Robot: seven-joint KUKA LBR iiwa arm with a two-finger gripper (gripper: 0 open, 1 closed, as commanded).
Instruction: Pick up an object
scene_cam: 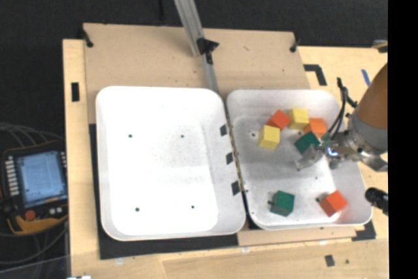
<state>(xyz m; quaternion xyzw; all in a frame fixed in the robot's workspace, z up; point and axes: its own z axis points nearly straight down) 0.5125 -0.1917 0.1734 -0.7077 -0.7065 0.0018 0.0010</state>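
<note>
A tan bench [150, 55] carries two white bins. The left bin [163, 160] sits beside the right bin [261, 219], which holds scattered blocks. There the gripper [312, 152] hangs touching a green block [306, 141]; its finger spread cannot be told.

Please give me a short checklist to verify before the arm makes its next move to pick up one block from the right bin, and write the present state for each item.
1. Blocks lie inside the right bin: ok, about seven.
2. Gripper is over the right bin: ok, near the green block in the upper cluster.
3. A block is held between the gripper's fingers: cannot tell.
4. Target stands free of neighbours: not ok, the green block is crowded by an orange block and a yellow block.
5. Easier targets exist: ok, the lower green block and lower orange block stand apart.
</note>
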